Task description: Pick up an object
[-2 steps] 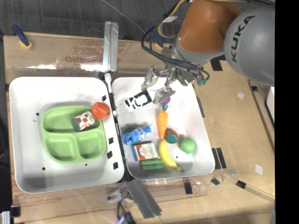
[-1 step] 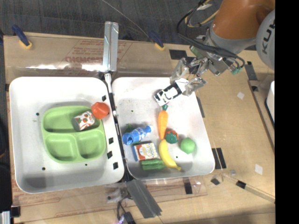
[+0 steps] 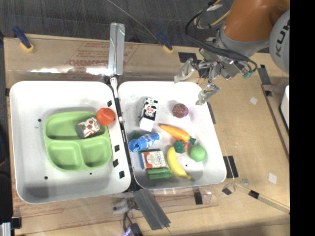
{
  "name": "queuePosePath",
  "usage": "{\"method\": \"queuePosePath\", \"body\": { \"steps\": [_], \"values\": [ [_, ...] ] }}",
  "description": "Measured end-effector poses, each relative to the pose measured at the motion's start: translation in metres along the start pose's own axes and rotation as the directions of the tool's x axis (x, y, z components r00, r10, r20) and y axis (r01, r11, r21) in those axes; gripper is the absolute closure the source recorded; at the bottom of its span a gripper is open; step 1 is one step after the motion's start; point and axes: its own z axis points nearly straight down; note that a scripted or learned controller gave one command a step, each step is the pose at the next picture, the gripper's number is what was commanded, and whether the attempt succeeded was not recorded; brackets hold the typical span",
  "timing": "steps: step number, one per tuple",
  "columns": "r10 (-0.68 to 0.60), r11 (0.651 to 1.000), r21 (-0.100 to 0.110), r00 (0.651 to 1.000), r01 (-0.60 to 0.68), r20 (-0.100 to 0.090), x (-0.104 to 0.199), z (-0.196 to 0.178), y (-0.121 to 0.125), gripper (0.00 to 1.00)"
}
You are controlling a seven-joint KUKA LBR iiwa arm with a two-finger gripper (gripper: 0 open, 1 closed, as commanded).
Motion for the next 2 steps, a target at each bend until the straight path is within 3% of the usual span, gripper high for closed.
{"method": "queuePosePath", "body": {
  "steps": [1, 2],
  "values": [
    [-0.055, 0.998, -0.010, 0.998, 0.055, -0.005, 0.042, 0.186, 0.053, 0.00],
    [-0.061, 0.998, 0.000, 0.998, 0.061, 0.002, 0.037, 0.170, 0.052, 1.00]
  ]
}}
